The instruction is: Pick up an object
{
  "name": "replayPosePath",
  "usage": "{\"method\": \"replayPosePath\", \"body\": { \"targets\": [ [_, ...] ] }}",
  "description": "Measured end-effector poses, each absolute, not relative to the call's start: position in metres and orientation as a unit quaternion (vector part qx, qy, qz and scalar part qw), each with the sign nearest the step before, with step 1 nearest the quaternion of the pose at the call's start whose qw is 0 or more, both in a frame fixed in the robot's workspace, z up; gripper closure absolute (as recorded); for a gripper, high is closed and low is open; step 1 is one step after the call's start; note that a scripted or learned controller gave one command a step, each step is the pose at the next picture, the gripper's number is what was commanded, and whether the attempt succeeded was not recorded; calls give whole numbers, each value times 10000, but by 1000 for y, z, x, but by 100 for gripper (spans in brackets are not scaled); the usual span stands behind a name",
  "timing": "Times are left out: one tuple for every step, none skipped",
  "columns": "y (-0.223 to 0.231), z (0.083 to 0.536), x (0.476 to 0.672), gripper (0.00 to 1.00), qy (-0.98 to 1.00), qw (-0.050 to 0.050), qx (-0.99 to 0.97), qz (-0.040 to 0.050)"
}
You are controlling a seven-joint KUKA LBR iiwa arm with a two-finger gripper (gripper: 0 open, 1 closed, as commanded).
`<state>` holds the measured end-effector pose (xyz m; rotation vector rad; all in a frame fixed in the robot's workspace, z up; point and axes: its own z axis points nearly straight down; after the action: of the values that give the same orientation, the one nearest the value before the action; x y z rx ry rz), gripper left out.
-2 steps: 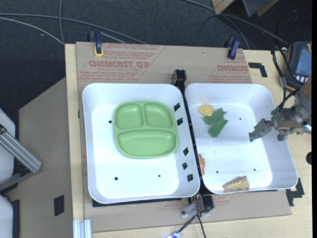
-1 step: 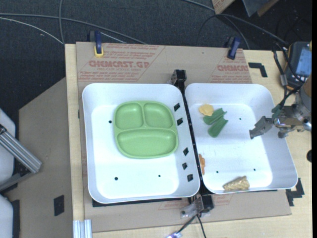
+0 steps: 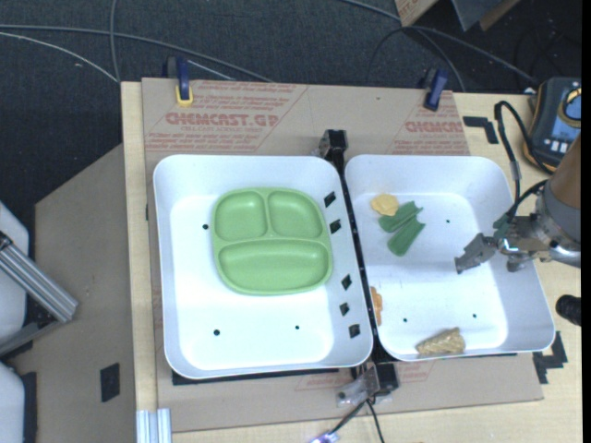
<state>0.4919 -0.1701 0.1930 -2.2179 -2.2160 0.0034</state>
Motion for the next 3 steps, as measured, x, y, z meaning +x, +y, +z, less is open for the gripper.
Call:
{"method": "replayPosePath", "body": {
  "targets": [
    [-174,131,486,0,-7067,43,-7075,16],
    [-173,82,486,0,-7068,32,-7074,8],
    [-174,96,487,100,-7068,3,-7074,-7]
  ]
}}
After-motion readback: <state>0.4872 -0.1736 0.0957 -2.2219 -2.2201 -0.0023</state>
